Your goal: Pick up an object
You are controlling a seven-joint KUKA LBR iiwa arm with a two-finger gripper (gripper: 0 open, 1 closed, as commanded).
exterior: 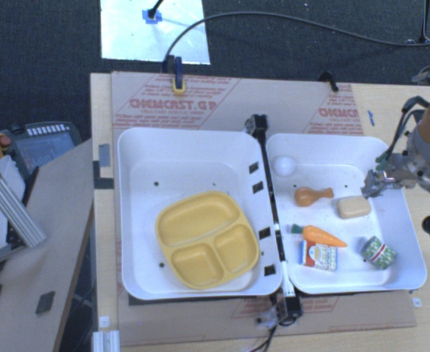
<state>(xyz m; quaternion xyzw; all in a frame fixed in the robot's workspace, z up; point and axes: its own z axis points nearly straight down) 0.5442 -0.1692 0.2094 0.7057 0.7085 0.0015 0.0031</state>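
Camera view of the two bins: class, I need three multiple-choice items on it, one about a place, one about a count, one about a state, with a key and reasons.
1. Where does the yellow tray lie?
A. left bin
B. right bin
C. on the cardboard behind the bins

2. How many compartments does the tray have?
A. two
B. three
C. five

3. How does the carrot lie?
A. standing on its tip
B. flat on the bin floor
C. on top of the tray

Key: 1 A, the tray rests on the left bin floor. 2 B, one long section and two smaller ones show. 3 B, it lies flat in the right bin, above the small carton.
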